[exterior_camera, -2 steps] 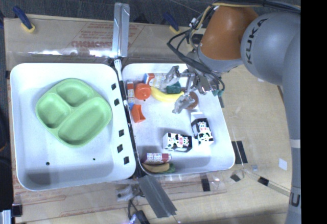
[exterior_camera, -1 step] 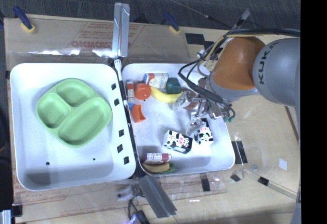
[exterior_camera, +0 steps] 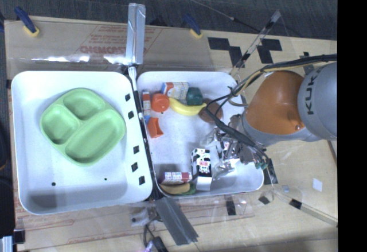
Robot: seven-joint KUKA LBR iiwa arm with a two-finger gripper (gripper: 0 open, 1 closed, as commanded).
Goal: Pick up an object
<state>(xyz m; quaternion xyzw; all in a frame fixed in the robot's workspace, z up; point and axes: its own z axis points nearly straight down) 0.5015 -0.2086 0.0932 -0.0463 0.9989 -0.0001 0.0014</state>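
Bins: 2 white bins side by side on the table (exterior_camera: 321,187); the left bin (exterior_camera: 28,147) and the right bin (exterior_camera: 172,136) touch along a shared middle wall.
Left bin: 1 green plate (exterior_camera: 83,126) with 3 compartments, lying a little above the middle.
Right bin, top: 1 yellow banana (exterior_camera: 184,108), 1 dark green block (exterior_camera: 194,96) just above it, 1 orange round piece (exterior_camera: 160,103), 1 small orange piece (exterior_camera: 153,127) against the left wall, 1 carton (exterior_camera: 176,89) near the top wall.
Right bin, bottom: 1 black-and-white carton (exterior_camera: 202,162), 1 small red-and-white box (exterior_camera: 176,177), 1 brown and yellow item (exterior_camera: 176,188) under it at the lower wall.
Arm: 1 grey arm (exterior_camera: 318,104) with an orange band (exterior_camera: 278,101) reaches in from the right.
Gripper (exterior_camera: 225,160): low in the right bin's lower right part, just beside the black-and-white carton.
Fingers: cannot tell whether apart or together; cables and glare cover them.
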